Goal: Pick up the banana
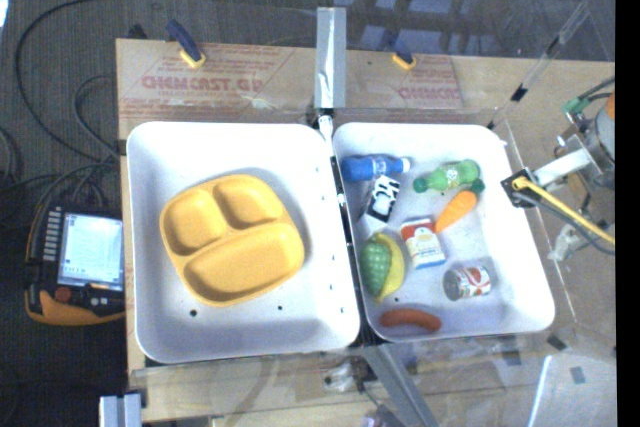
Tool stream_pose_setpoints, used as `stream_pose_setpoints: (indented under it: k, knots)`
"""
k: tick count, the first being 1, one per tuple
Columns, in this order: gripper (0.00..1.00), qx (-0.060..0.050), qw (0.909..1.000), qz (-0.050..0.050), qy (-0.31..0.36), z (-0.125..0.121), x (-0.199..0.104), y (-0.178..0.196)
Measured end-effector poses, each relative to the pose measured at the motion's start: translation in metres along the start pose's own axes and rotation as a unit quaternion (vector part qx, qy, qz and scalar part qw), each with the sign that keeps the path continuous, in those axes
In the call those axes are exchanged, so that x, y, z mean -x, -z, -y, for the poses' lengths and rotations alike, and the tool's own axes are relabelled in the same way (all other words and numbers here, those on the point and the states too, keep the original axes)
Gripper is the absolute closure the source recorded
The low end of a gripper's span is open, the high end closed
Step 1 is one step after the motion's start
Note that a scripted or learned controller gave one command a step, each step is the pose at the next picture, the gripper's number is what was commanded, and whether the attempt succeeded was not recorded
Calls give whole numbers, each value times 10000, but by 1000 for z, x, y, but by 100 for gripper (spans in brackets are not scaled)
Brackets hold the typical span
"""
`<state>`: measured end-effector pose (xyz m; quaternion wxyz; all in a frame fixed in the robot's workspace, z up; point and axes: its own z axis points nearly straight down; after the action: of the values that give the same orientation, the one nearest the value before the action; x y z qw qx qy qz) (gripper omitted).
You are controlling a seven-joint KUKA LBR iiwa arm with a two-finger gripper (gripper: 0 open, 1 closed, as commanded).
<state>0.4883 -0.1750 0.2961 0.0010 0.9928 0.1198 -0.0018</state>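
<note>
Yellow curved plastic banana (397, 267) lies in right white bin (520, 245) around 7 o'clock, touching green round fruit (375, 263) at its 9. Red sausage (410, 319) nearest, silver can (467, 281), white carton (424, 243), orange carrot (456, 210), green bottle (447, 177), blue bottle (374, 166) farther. Left white bin (150, 215) holds yellow divided tray (233, 237). Gripper jaw state: cannot tell.

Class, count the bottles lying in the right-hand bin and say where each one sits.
2. The blue bottle lies at the bin's far left corner; the green bottle lies along the far wall, right of it. None looks hidden.
</note>
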Motion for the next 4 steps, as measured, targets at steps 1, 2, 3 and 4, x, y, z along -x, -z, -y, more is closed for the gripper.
stream_pose_setpoints:
  k: [1,2,3,4]
  knots:
    - [0,-31,9998,16,-191,54,-7,-150]
    - [0,-5,9998,8,-208,-19,10,-60]
    - [0,-11,9998,5,-199,-22,11,-39]
    - [0,-29,9998,14,-192,6,4,-138]
